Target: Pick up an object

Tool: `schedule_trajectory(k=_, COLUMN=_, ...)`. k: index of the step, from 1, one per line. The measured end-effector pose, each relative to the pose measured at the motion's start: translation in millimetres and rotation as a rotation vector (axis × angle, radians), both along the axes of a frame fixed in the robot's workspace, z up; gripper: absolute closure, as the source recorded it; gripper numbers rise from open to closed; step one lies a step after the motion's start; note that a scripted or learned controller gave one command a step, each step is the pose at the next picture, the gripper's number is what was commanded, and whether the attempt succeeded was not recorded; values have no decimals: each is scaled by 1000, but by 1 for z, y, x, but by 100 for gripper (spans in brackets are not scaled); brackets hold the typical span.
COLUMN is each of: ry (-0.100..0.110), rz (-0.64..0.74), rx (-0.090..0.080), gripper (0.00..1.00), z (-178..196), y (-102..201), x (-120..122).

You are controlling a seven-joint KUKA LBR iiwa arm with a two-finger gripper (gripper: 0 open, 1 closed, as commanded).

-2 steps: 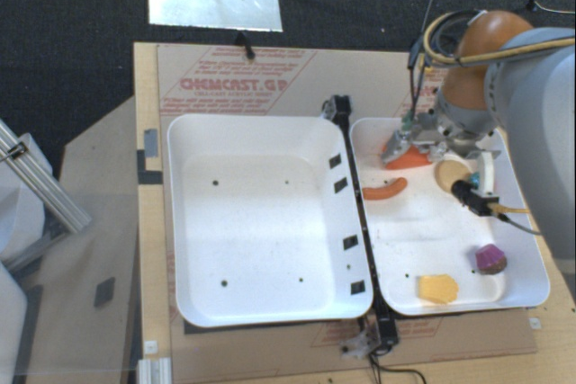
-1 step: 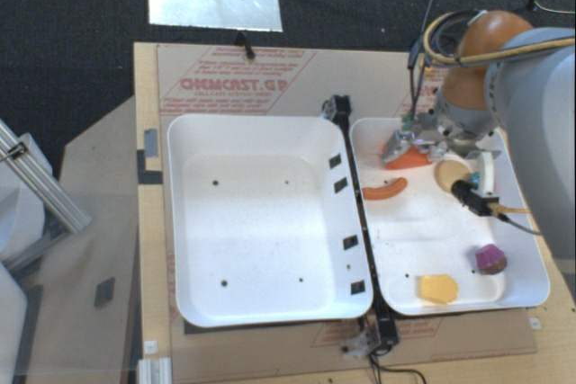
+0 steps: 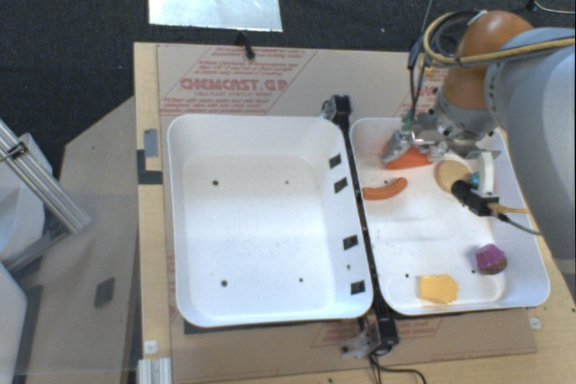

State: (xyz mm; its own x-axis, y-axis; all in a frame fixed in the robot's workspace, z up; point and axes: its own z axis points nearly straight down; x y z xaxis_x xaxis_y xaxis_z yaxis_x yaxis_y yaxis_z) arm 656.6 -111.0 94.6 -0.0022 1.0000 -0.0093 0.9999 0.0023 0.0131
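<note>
The right white bin (image 3: 522,283) holds several small objects. An orange wedge-shaped piece (image 3: 414,161) lies at its far left corner. My gripper (image 3: 405,146) is low in the bin right over that piece and hides its upper part. An orange-red sausage (image 3: 385,189) lies just in front of the wedge. A tan rounded object (image 3: 450,173) sits to the right, under the wrist. A purple lump (image 3: 490,259) and a yellow block (image 3: 438,289) rest near the bin's front wall.
The left white bin (image 3: 180,220) sits beside the right one, their shared rims (image 3: 353,211) meeting under black clips. The grey arm (image 3: 531,85) and its cables cover the right bin's far right corner. A black connector (image 3: 472,196) hangs over the bin.
</note>
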Motion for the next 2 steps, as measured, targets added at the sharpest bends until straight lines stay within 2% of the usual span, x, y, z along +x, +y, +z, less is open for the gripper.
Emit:
schedule_trajectory(k=1, ry=6, rz=-1, rx=3, gripper=0, z=-3, y=-1, x=-7)
schedule_trajectory(k=2, ry=26, rz=-1, rx=8, gripper=0, z=-11, y=4, x=-7)
